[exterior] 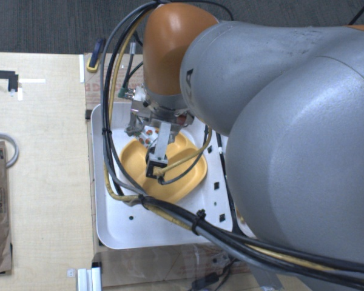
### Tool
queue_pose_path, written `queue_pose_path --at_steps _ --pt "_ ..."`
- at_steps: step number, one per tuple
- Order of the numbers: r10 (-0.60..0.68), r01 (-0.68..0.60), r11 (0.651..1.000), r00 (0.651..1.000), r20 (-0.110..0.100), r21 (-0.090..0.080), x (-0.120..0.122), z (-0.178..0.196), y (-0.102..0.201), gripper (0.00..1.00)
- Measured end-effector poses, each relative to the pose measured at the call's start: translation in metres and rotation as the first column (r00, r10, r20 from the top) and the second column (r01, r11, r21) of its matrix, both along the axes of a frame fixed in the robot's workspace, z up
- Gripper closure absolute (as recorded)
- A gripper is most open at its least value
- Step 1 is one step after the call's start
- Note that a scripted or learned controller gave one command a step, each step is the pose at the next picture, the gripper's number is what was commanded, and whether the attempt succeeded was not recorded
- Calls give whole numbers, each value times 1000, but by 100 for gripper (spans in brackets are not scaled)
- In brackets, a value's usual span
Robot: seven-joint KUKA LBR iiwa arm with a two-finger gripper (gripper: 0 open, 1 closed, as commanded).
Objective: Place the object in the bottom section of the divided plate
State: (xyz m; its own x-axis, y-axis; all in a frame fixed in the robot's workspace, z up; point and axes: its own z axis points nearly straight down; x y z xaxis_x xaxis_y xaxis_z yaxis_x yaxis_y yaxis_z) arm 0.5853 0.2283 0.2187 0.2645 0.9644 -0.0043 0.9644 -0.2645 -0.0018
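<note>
From the camera above the bench, my grey arm filled most of the right side, and its orange band sat near the top centre. My pincer hung straight down over a yellow divided plate, which lay in the middle of a shallow white bin. The plate's left rim stood close to the bin's left wall, with only a narrow strip of white floor between them; more bare floor lay open toward the bin's near edge. The plate's right rim and the bin beyond it were hidden under my arm.

My fingers pointed down into the plate beside its raised divider. I could not tell how far apart they stood, nor whether anything sat between them, since the wrist blocked that spot. A small reddish and white thing, possibly the object, showed just under my wrist at the plate's far edge, too hidden to name.

Black cables looped along the bin's left wall and crossed its near floor. To the left lay a pale wooden bench top.
</note>
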Motion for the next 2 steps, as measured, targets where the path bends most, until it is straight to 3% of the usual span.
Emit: queue_pose_path --at_steps 1,2 --pt "-1 1 1000 1000 0 -1 0 0 0 0" --pt "-1 1 1000 1000 0 -1 0 0 0 0"
